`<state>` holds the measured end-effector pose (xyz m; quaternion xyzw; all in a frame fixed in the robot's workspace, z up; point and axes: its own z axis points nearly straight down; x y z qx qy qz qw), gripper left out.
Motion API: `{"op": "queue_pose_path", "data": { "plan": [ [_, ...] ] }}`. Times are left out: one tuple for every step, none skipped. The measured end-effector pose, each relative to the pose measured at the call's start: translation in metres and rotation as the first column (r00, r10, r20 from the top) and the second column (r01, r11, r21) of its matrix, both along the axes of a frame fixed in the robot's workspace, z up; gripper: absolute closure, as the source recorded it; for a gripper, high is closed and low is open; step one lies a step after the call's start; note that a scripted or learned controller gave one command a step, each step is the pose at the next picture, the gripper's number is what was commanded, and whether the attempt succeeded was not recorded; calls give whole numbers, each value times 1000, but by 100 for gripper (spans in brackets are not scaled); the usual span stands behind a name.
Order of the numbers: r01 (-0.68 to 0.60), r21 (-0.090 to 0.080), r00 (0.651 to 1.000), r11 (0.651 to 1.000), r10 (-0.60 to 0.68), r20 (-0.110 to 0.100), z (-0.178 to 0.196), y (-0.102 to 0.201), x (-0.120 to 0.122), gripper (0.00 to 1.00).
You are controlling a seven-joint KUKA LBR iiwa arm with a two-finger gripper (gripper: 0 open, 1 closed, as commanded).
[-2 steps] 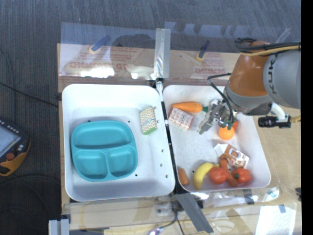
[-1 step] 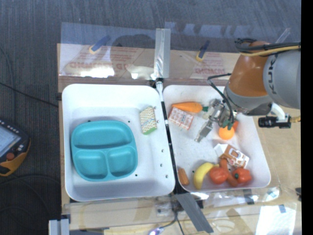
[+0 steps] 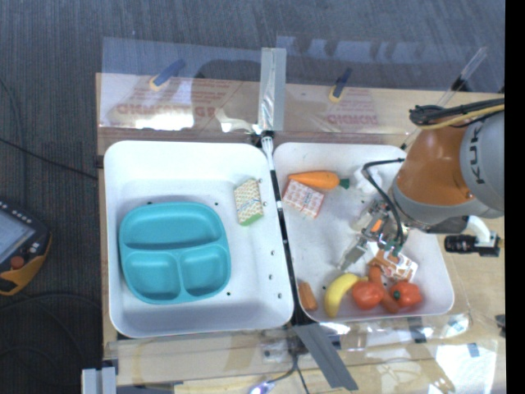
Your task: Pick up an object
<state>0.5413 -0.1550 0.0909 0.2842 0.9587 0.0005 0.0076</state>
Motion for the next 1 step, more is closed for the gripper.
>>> {"op": "queue_pose_path", "data": {
  "plan": [
    [-9,-12,1000,1000,9,28,5,16,-45,0]
  ]
}}
